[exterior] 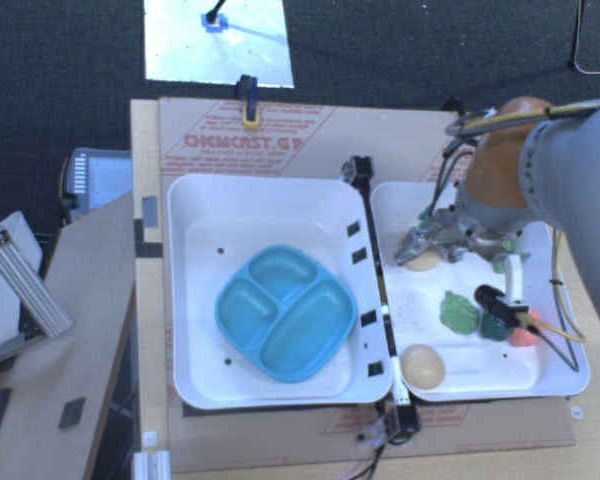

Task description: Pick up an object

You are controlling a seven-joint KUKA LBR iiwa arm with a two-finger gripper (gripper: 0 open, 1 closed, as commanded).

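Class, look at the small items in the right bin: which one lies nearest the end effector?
The tan piece directly beneath the end effector. The green leaf, the cream egg-shaped item and the dark green and orange pieces lie farther toward the bin's front.

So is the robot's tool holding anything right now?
Tool: low in the right white bin, over a small tan rounded object; whether it is open, shut or holding anything cannot be told.

Divided plate [285, 311] in the left bin [195, 208]; egg [422, 365], perhaps leaf [459, 312], in the right bin [480, 380]
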